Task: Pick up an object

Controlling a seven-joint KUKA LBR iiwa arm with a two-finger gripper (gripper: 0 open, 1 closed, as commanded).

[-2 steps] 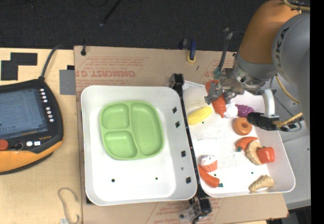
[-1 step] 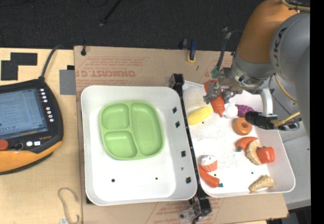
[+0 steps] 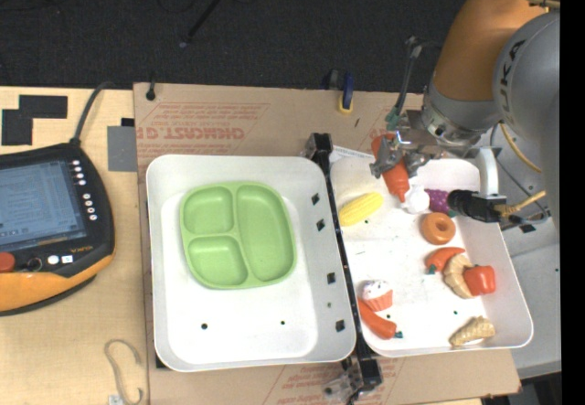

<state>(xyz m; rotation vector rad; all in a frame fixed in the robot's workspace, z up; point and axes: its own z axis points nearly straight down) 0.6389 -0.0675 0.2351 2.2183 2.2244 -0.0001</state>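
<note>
Camera view, right bin (image 3: 512,325), upper left corner: one orange-red carrot-like toy (image 3: 398,182), long axis running upper left to lower right, its upper end right at the gripper (image 3: 395,156). Whether the fingers are parted or closed on it, I cannot tell; their tips are blurred against the toy. Adjacent: white piece (image 3: 417,201) and purple piece (image 3: 440,200) just to the lower right; yellow corn (image 3: 361,207) near, to the lower left; orange ring (image 3: 438,229) below. Left bin (image 3: 174,321): green divided plate (image 3: 238,235), well apart.
</note>
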